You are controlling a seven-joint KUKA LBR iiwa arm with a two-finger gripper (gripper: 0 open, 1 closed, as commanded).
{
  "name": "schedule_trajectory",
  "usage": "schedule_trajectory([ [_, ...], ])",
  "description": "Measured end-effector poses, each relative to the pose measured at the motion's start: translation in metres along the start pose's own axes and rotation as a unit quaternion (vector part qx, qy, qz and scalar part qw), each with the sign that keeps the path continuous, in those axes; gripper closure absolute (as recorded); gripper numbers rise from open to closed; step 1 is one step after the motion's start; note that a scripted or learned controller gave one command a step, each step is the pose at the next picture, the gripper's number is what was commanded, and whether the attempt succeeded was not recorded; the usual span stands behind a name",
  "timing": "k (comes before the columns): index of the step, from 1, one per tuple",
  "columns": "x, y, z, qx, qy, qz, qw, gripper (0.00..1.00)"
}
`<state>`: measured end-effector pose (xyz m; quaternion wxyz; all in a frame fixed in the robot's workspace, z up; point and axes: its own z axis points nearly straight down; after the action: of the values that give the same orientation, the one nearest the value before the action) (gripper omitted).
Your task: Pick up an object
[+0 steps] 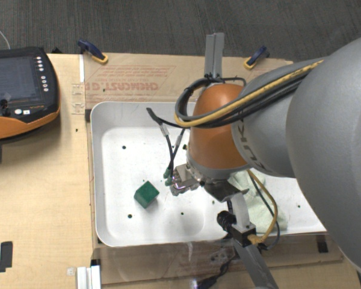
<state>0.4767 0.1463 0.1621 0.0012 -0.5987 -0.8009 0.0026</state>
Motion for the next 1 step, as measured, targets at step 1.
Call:
schedule_trajectory([
  [1, -0.001, -0.0001, 0.0182, -0.001, 0.0, -0.094, 0.9955, 1.0],
])
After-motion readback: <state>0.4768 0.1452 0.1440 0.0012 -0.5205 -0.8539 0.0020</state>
